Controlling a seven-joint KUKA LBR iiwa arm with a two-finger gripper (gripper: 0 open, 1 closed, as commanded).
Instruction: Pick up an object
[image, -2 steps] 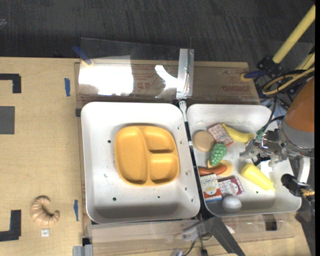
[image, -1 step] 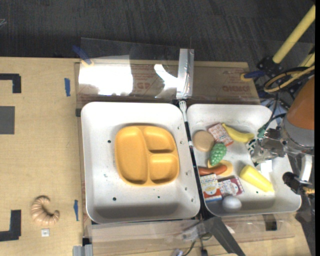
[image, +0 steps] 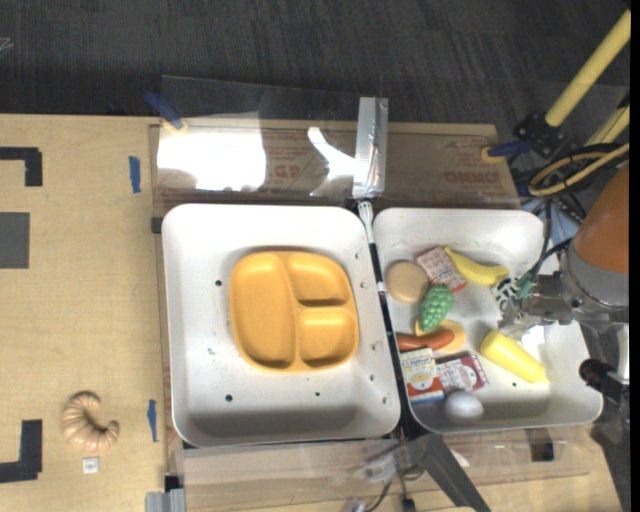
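- The yellow wedge, just below the tool in the right bin, is judged light, stiff and smooth; its narrow sides would suit a grip.
- Whether the tool is open or closed cannot be told.
- Beside the tool are counted: one banana, one grape bunch, three packets.
- Further left: one orange tray, in the left bin.

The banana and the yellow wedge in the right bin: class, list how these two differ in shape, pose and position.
The banana is long, slim and curved; the yellow wedge is short, thick and straight-edged. The banana lies toward the far wall of the right bin; the wedge lies nearer the front. The banana touches a small red and white packet; the wedge lies apart from the other toys. Both are yellow and lie flat.
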